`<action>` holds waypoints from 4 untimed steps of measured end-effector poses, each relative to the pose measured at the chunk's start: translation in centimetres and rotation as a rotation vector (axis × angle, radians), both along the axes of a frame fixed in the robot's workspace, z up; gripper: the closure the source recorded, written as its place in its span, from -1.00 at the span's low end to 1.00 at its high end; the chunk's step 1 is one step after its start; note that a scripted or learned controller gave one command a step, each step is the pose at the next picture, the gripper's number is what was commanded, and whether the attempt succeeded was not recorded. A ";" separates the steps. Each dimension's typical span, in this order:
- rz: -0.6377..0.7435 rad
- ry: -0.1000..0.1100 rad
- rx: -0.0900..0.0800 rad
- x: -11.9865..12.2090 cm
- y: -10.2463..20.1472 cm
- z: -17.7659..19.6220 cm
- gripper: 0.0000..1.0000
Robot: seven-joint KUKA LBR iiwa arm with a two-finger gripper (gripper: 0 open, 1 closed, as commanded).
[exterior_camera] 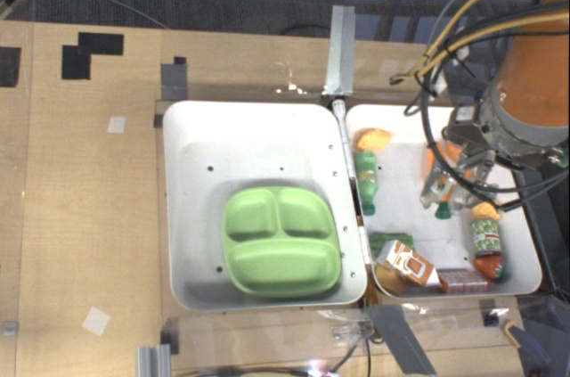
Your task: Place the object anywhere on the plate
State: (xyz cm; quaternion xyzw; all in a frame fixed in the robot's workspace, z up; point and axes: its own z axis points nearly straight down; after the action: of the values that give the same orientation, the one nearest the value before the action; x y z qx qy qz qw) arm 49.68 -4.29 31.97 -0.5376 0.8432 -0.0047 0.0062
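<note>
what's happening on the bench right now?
The KUKA arm is reaching over the right bin, its pincer low among the clutter there. That bin holds a green bottle, an orange piece, a red-capped bottle, a small carton and other items. I can't tell whether it has grabbed anything. The green divided plate sits in the left bin with nothing on it, so the placing is not yet done.

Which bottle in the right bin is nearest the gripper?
The red-capped bottle by the bin's right wall, just below the gripper. The all-green bottle lies against the left wall, farther off.
</note>
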 end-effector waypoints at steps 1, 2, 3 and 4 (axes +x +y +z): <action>-0.119 0.012 0.006 5.8 4.0 -7.7 1.00; -0.023 -0.003 0.001 3.9 0.7 8.8 1.00; 0.470 0.008 -0.001 0.6 3.1 2.0 1.00; 0.536 0.012 0.003 -1.0 13.3 -7.4 1.00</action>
State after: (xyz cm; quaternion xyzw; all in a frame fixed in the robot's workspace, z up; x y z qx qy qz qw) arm 48.67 8.97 24.57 -0.7417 0.6708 0.0015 0.0030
